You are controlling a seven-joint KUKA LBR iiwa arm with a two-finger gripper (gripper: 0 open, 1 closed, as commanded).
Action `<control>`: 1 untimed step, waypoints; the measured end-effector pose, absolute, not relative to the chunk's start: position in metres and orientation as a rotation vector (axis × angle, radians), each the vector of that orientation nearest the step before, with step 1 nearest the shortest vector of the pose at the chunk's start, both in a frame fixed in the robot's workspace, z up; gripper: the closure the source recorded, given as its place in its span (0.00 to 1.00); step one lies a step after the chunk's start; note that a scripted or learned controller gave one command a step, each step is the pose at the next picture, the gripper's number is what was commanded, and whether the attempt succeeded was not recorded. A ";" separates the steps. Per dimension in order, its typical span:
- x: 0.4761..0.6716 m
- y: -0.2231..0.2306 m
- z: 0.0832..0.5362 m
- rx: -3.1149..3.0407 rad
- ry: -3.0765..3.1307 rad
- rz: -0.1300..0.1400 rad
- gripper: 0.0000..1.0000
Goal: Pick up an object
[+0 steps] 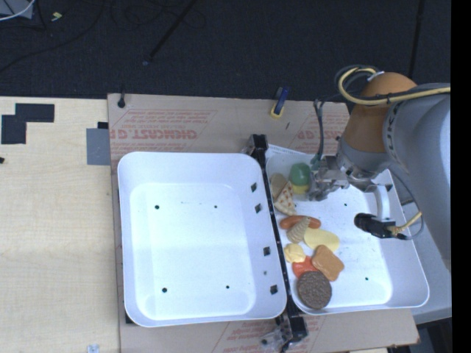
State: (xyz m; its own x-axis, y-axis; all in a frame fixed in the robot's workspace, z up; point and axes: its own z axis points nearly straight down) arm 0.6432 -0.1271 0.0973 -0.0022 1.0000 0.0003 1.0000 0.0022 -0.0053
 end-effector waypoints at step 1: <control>0.643 -0.127 0.097 -2.215 -2.221 0.006 0.00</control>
State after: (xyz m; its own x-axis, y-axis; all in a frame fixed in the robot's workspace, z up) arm 0.6431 -0.1270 0.0969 -0.0028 1.0000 0.0002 1.0000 0.0028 -0.0060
